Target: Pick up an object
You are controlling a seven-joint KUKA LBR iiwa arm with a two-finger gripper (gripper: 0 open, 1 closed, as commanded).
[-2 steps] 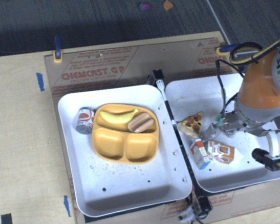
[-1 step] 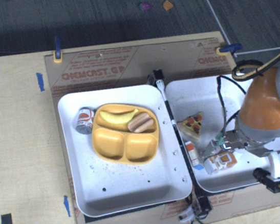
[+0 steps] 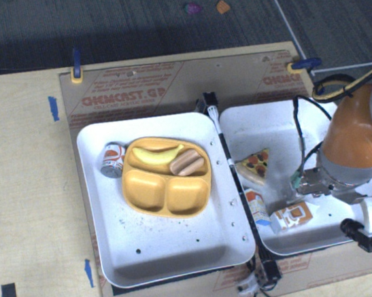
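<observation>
Plastic, smooth and white, forms two shallow bins (image 3: 119, 257) side by side. In the left bin sits one glossy yellow divided tray (image 3: 167, 188) with three compartments, holding one banana (image 3: 152, 154) and one hot dog (image 3: 187, 163); one dented can (image 3: 112, 160) lies touching the tray's left. My gripper (image 3: 306, 186) hangs in the right bin, grip unreadable, near one pizza slice (image 3: 255, 165), one small carton (image 3: 290, 217) and one bottle (image 3: 254, 205).
</observation>
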